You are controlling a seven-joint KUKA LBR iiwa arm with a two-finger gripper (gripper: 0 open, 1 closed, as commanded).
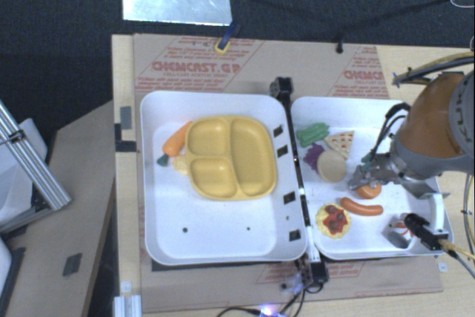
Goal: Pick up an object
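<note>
Fingers [365, 182] low in right bin [371, 106], spread unclear, cannot tell any hold; round orange toy [369, 191] directly beneath, glossy sausage [361, 207] just beside.

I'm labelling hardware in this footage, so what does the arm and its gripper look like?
The arm is bulky and rounded, with a wide orange band above a grey wrist section. Dark cables loop along its left side down toward the wrist. The gripper is a small grey metal assembly, over the right bin.
</note>
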